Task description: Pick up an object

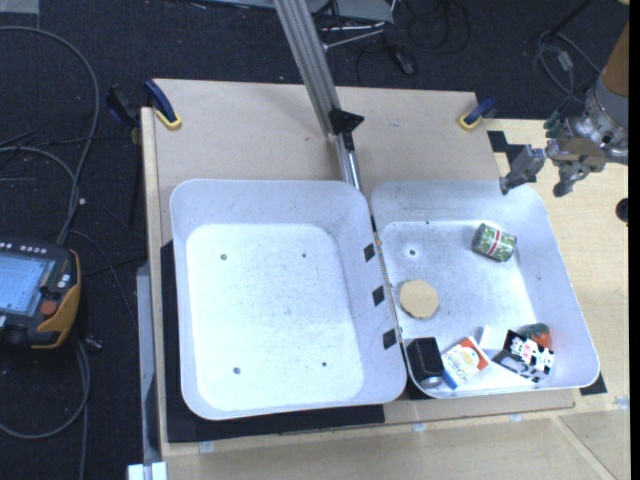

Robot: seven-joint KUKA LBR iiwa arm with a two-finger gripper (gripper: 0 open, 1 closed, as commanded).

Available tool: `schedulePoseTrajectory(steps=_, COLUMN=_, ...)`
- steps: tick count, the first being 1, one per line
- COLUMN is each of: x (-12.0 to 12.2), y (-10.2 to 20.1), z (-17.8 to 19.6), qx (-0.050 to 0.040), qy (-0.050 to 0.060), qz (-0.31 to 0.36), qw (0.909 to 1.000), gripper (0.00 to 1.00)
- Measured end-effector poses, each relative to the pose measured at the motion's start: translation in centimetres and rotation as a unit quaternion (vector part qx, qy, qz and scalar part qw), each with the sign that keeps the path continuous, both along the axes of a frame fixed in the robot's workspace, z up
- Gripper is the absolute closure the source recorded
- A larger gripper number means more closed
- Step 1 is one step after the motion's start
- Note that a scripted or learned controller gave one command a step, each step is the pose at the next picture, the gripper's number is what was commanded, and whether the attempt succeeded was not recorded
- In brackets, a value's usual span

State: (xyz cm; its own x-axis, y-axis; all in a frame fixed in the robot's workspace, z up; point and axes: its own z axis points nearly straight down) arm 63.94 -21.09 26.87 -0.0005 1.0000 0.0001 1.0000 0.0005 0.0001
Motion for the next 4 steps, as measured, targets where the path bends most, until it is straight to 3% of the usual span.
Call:
schedulePoseTrajectory(steps=1, x=0.0, y=0.0, z=1.0, qx=-0.0001, qy=0.0, qz=0.0, qw=1.0, gripper=1.0)
schedulePoseTrajectory(steps=2, x=-5.9, y=7.2, z=17.0, qx=-0.0005, qy=-0.005, qz=0.001, qw=1.0, gripper=1.0)
schedulePoseTrajectory(steps=3, x=-6.7, y=13.3, z=23.2, qx=0.0003, qy=-0.003, qz=0.002, qw=1.0, gripper=1.0)
schedulePoseTrajectory(steps=4, x=-7.6, y=17.0, z=20.0, qx=0.0002, qy=0.001, qz=0.002, qw=1.0, gripper=1.0)
